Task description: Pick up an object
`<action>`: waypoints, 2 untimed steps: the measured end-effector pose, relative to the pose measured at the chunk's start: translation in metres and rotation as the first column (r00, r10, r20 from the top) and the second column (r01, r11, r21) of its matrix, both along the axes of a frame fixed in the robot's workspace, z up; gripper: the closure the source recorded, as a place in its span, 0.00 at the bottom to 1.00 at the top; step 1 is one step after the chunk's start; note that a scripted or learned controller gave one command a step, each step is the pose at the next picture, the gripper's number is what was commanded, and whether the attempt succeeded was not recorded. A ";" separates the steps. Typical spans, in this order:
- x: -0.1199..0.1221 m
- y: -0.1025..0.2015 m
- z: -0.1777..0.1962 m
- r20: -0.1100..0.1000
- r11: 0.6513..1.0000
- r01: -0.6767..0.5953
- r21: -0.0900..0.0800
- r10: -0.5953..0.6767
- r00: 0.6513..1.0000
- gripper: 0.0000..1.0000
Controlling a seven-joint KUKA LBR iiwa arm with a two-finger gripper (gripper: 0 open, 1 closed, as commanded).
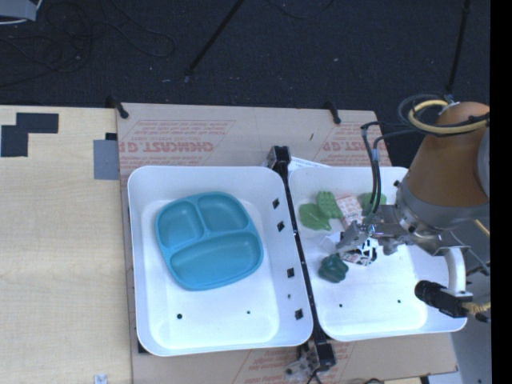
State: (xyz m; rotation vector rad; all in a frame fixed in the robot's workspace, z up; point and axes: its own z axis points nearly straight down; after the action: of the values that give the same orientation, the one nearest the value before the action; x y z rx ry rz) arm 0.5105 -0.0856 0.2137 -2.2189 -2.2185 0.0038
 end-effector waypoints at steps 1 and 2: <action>0.000 -0.001 0.010 -0.002 1.000 0.002 0.000 -0.002 1.000 1.00; -0.028 0.046 0.189 0.019 1.000 -0.006 0.000 0.006 1.000 1.00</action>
State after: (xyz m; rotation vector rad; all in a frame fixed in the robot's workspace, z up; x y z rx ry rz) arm 0.4822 -0.0396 0.4032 -2.2208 -2.2349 -0.0171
